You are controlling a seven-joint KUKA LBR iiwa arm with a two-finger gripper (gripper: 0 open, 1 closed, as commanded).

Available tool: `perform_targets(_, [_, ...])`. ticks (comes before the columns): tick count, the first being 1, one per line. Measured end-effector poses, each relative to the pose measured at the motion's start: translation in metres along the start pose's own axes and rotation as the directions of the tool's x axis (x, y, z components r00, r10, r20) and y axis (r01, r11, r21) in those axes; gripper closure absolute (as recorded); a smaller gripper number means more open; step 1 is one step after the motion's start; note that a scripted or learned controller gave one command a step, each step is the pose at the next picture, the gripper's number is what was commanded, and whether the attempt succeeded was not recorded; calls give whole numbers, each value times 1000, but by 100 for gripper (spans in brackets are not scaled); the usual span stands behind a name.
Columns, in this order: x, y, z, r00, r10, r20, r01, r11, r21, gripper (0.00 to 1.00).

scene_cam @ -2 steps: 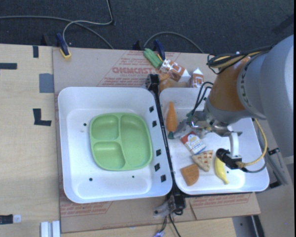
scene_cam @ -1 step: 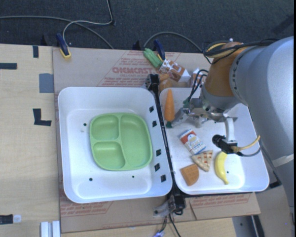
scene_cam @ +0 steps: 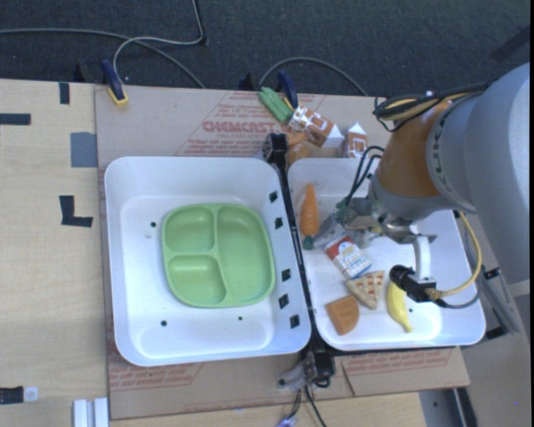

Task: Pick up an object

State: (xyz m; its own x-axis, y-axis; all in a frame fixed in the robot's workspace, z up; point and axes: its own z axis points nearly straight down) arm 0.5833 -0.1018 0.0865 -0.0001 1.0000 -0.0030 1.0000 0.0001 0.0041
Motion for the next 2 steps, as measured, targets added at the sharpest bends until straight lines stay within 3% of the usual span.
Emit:
perform_targets(1, [2,28,1,1000,2,5,-2,1000,7,0])
perform_targets(2, [3,6,0,1000,3,5,-3,1000,-3,0])
